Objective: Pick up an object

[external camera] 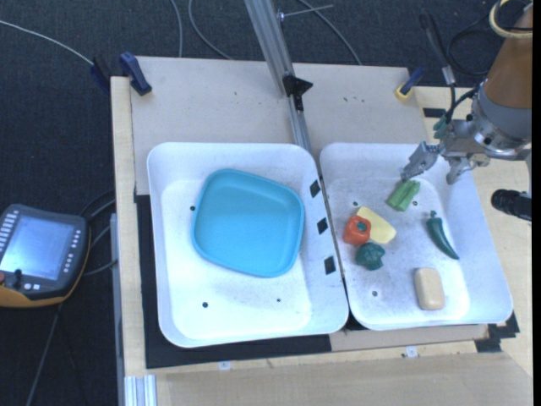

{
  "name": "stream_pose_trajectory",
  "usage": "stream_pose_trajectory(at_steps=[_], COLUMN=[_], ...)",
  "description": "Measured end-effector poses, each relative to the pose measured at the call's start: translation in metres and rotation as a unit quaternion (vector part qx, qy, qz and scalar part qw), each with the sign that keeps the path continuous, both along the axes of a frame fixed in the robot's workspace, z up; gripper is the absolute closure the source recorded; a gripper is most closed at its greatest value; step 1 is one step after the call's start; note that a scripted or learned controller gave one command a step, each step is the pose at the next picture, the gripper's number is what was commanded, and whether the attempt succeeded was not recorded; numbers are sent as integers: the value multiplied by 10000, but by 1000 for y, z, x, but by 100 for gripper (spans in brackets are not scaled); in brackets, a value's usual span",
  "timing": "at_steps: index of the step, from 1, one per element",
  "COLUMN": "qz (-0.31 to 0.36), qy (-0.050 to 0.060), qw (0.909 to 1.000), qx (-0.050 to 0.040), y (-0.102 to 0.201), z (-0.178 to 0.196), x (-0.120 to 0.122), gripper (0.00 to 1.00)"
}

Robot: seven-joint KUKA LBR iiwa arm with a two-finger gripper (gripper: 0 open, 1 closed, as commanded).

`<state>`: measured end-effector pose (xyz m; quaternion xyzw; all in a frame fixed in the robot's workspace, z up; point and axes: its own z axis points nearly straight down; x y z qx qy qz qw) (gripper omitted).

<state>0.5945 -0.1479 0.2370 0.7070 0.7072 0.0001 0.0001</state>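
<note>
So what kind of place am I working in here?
Likely a robotics lab bench: two white bins taped on a board, a teach pendant and loose cables on dark carpet, toy food as grasp objects.

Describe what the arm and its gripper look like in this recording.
The arm enters at the view's right: an orange band sits above a grey wrist section, with dark cables looping beside it. The gripper is metallic grey, ending in two slim grey fingers.
</note>
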Motion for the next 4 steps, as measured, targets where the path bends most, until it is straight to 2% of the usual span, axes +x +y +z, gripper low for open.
stream_pose_trajectory(at_steps=[1,2,3,4], qz=[2,0,2,2], qy=[15,28,14,-7], qw=[10000,10000,10000,10000], qx=[2,5,2,0], y=[2,1,1,1], z=[-42,-105,-143,-131], x=[-4,-4,-5,-4], gripper=[0,0,0,100])
